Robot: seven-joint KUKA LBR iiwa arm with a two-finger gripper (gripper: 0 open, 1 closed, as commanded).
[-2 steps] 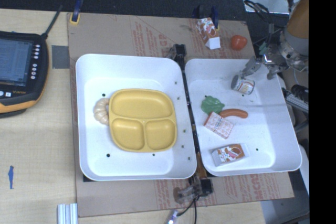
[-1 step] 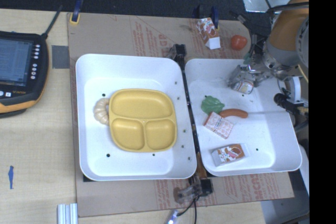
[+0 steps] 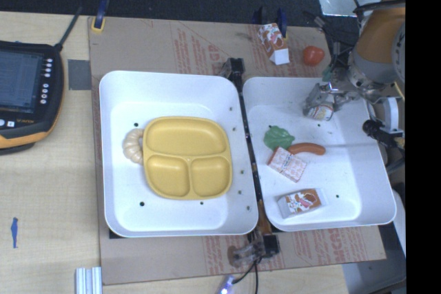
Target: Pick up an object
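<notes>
The right bin (image 3: 372, 206) holds four loose items. A green leafy piece (image 3: 278, 136) lies near the bin's left wall. A reddish-orange sausage (image 3: 306, 149) lies flat, just right of the green piece. A small printed packet (image 3: 286, 164) sits tilted directly below both. A second, brown printed packet (image 3: 300, 202) lies flat near the front wall.

The tray (image 3: 186, 155) covers most of a pale, lumpy thing (image 3: 132, 145) at its left edge; what it is cannot be told. The arm (image 3: 383, 38) is cut off at the right. The packets' (image 3: 286, 164) print is too small to read.
</notes>
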